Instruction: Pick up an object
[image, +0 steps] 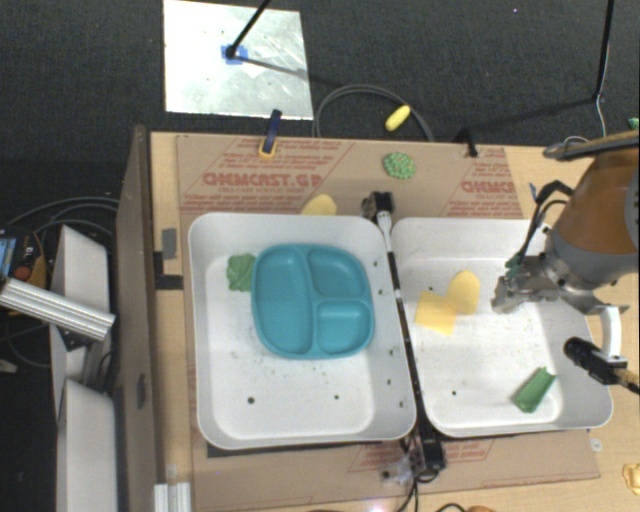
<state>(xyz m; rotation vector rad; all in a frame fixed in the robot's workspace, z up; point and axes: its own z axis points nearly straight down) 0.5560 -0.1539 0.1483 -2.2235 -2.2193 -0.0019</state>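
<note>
Green block (534, 389): nearest me in the right bin (470, 425), lying at a slant by the front right corner, well apart from everything else.
Yellow wedge (435, 312): mid-bin on the left side, flat on the floor, touching or just beside the next piece, I couldn't tell which.
Yellow round bit (463, 291): right behind the wedge, a touch closer to the arm.
Gripper (506, 296): hung low over the right bin, just beside the round bit. Honestly I couldn't tell if it was spread or pinched, too dark and blurry from where I sat. I saw nothing in it.
Arm (600, 230): came in from the right, orange band over the bin's far right corner.
Left bin (215, 330): teal tray (310, 300) in the middle, a small green thing (241, 271) tucked at its left edge.
Bench back (430, 180): another yellow piece (320, 206) and a green knobby ball (399, 165) sat outside the bins.
Progress: I'd call it early. All pieces were down, nothing lifted. Left to do: close on one, probably the round bit, and raise it.
</note>
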